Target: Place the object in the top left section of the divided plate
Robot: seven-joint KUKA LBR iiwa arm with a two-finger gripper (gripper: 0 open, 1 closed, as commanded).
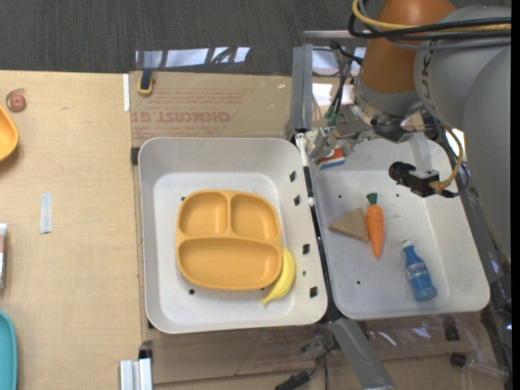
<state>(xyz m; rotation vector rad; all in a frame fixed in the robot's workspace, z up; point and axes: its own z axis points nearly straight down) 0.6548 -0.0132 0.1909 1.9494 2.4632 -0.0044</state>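
The yellow divided plate [229,240] lies in the left bin [154,218], with two small sections at its far side and one large section nearer. A banana [282,277] rests against the plate's near right rim. In the right bin [455,291] lie a carrot [374,229], a tan wedge [350,225] touching it, and a small blue bottle [418,272]. My gripper [327,146] hangs over the right bin's far left corner, beside the wall between the bins. A small red, white and blue piece [331,161] shows just under it; whether it is held is unclear.
A brown cardboard sheet [211,112] lies behind the left bin. The wooden bench [65,218] stretches to the left, with an orange dish [5,136] and a teal item [5,356] at its left edge. The arm's grey body [471,71] fills the upper right.
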